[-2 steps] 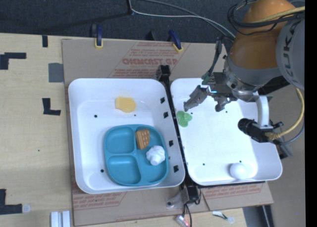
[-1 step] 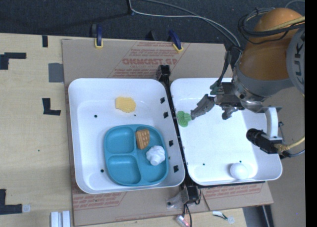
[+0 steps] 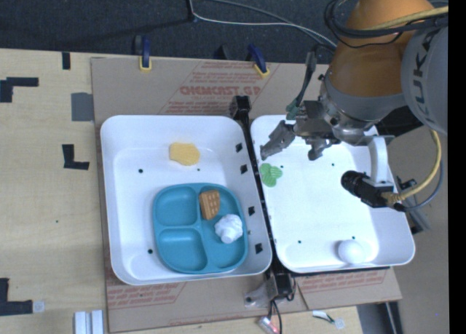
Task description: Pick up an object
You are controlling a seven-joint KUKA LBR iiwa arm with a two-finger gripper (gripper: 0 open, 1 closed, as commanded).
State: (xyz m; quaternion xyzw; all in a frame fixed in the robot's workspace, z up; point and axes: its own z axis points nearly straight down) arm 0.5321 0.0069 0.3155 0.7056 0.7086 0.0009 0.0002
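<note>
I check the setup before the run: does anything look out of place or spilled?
Nothing stands out. The blue tray lies flat in the left bin; the green object and white ball rest in the right bin.

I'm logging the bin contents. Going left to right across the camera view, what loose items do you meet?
Yellow piece → waffle-like brown piece → white crumpled piece → green piece → white ball.

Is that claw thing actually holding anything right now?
No. The gripper is open with nothing between its fingers, hanging above the small green object in the right bin.
</note>
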